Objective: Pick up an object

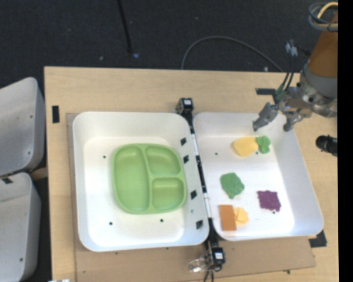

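From my remote desk, I see the gripper (277,117) hang spread open and empty over the far edge of the right bin (300,175), above the yellow piece (245,146) touching a small green piece (263,144); closing could catch both or nudge them apart.

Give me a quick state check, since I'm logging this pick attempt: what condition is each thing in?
end effector: open, holding nothing, above the right bin's far edge
right bin: holds five loose items
yellow piece: lying flat, touching the small green piece
green leafy piece: lying alone
purple piece: lying alone
orange block: lying against a pale yellow bit
divided green plate: upright in the left bin
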Motion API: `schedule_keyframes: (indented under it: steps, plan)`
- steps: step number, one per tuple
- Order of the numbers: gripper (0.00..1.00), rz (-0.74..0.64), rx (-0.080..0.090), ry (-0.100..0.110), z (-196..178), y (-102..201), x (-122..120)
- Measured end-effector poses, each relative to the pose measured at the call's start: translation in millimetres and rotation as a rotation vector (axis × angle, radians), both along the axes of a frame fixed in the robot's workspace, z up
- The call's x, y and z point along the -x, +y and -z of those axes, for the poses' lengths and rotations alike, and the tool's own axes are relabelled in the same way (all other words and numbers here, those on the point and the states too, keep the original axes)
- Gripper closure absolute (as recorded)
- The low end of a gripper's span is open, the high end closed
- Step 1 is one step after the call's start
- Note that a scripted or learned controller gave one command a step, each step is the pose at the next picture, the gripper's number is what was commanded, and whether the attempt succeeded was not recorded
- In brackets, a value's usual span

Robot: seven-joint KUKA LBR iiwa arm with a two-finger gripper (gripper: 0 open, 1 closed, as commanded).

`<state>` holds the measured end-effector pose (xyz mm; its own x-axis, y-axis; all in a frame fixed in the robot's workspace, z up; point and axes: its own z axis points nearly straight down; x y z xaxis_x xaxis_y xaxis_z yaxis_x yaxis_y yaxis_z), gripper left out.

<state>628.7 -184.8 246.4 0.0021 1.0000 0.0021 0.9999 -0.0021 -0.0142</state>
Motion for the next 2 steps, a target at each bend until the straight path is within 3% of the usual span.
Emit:
schedule_keyframes:
  steps: [1, 2]
  plan:
    - [0.0, -0.003, 0.002, -0.011, -6.9, 0.6, -2.0]
    - [0.0, -0.002, 0.003, -0.008, 45.7, -5.1, -10.6]
